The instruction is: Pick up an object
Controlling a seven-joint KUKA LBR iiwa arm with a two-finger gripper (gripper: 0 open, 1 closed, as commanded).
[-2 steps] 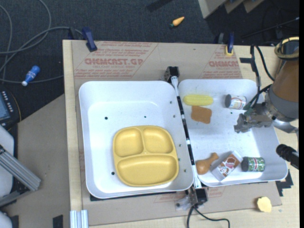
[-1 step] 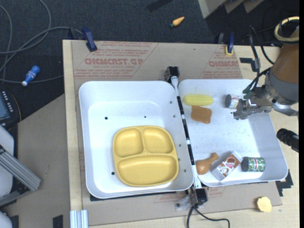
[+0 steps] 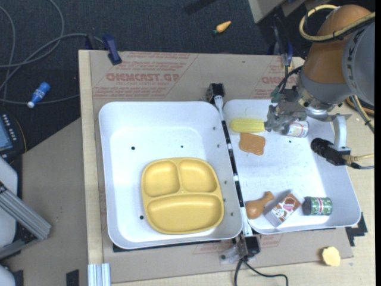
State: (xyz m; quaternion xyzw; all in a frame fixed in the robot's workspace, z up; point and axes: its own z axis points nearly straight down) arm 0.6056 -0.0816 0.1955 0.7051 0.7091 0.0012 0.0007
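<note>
My gripper hangs low over the back of the right bin, at the right end of a yellow corn cob. A small white can lies just right of the gripper. An orange-brown food piece sits in front of the corn. Along the bin's front lie a brown drumstick, a small carton and a green can. I see nothing between the gripper and the bin floor that it holds.
The left bin holds a yellow divided plate. A black divider strip runs between the bins. Off the bins lie a yellow lump, an orange piece, a blue bottle and a blue clamp.
</note>
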